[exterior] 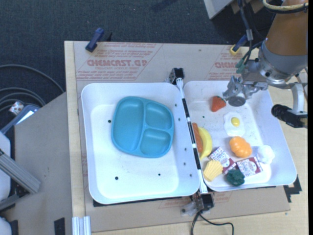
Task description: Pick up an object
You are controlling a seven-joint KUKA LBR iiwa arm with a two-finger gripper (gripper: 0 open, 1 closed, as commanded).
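Note:
My gripper hangs over the back part of the right bin, just right of a small red and orange toy strawberry. A toy fried egg lies just in front of it. Further forward sit an orange fruit, a banana beside a red sausage against the left wall, a yellow ridged piece, red and white packets, a green piece and a white ball. Nothing shows held in the gripper.
The left bin holds a blue divided plate. A black clip joins the bins at the back, another at the front. A blue clamp lies on the board's back left corner.

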